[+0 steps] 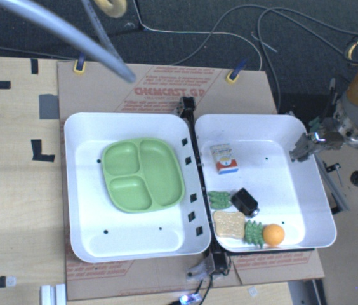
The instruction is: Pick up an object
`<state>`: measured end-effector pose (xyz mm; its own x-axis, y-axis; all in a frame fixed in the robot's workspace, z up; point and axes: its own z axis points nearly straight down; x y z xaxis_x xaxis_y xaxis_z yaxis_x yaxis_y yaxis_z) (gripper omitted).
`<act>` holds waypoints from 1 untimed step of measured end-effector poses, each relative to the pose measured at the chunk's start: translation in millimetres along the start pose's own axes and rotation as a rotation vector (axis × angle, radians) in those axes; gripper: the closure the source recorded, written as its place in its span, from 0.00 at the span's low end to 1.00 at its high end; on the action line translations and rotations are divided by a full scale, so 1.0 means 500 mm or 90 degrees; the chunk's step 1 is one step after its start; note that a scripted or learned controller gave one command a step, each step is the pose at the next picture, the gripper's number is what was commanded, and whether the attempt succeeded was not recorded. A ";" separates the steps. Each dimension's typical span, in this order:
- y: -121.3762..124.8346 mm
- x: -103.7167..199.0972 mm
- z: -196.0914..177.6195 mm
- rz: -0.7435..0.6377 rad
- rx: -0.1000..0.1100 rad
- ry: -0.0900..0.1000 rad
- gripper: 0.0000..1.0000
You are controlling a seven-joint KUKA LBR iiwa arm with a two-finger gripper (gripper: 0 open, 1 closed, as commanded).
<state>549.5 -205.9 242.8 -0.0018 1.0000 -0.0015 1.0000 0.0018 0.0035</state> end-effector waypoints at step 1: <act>-0.008 0.114 -0.013 -0.003 0.002 0.002 1.00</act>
<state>545.2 -148.9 249.4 -0.0064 1.0000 0.0017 1.0000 0.0064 -0.0001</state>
